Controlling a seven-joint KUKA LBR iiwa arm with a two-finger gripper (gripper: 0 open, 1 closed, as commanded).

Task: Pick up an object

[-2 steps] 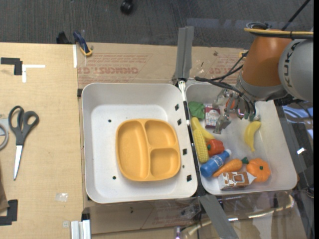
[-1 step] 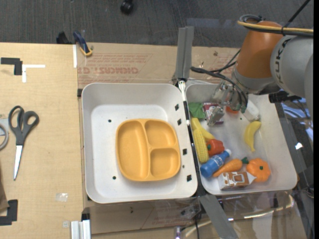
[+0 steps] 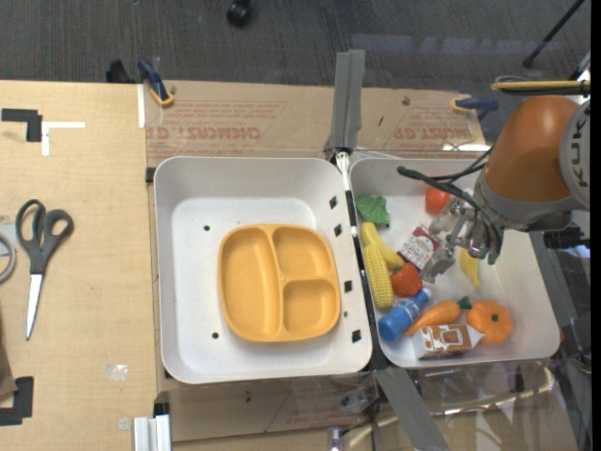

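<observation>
The right bin (image 3: 540, 299) holds several toy foods. Among them are a corn cob (image 3: 377, 266), a red tomato (image 3: 407, 280), a green leafy piece (image 3: 373, 208) and a red-and-white packet (image 3: 420, 249). Nearer the front lie a blue bottle (image 3: 402, 316), a carrot (image 3: 437, 313), an orange pumpkin (image 3: 490, 320) and a small carton (image 3: 443, 341). My gripper (image 3: 460, 236) hangs low over the middle of this bin, just right of the packet and above a yellow piece (image 3: 470, 267). A red-orange item (image 3: 438, 198) sits behind it.
The left bin (image 3: 178, 252) holds a yellow divided plate (image 3: 279, 282). Scissors (image 3: 39, 252) lie on the wooden bench at far left. Cardboard lies behind the bins, and a grey bar (image 3: 346, 101) stands between them at the back.
</observation>
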